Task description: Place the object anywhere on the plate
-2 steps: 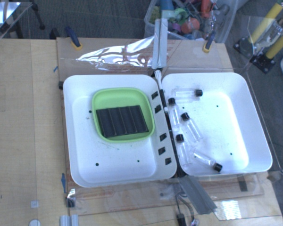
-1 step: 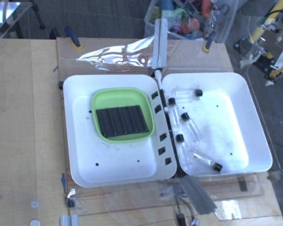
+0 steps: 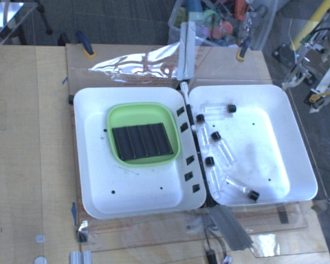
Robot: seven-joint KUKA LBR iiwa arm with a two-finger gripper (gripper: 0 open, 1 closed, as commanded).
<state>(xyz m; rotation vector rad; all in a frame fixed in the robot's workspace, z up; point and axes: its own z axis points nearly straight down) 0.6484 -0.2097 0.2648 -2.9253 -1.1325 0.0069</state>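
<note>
A dark ridged object (image 3: 142, 142) lies on the green plate (image 3: 116, 120); clear vials (image 3: 222, 149) lie in the right bin (image 3: 286, 147)

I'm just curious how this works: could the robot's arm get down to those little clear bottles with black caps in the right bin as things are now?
Probably yes. The clear bottles lie uncovered in the right bin, near its left wall, with nothing above them. That wall and their tight cluster might crowd the pincer.

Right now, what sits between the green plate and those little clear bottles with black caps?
In the camera view, the raised rims where the two white bins meet, dotted with small black clips, separate the green plate from the clear vials.
</note>
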